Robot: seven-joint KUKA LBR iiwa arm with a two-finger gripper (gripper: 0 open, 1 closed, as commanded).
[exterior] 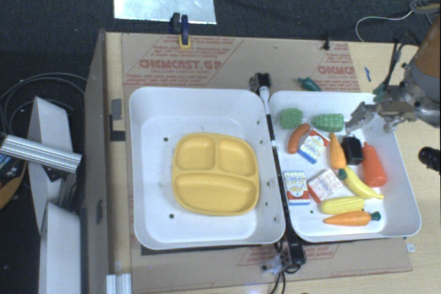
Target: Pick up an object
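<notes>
Toy foods (335, 172) lie heaped in the right bin (406, 220): carrots, a banana, corn, green pieces and small cartons. The gripper (363, 113) hovers at the bin's one o'clock rim, its fingers spread and holding nothing. A black block (352, 149) lies at six o'clock just below them.

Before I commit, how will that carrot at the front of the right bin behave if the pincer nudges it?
The carrot looks round and tapered, so it would probably roll or pivot. It lies against the corn cob, which may shift too. It looks like smooth plastic, possibly slippery.
</notes>
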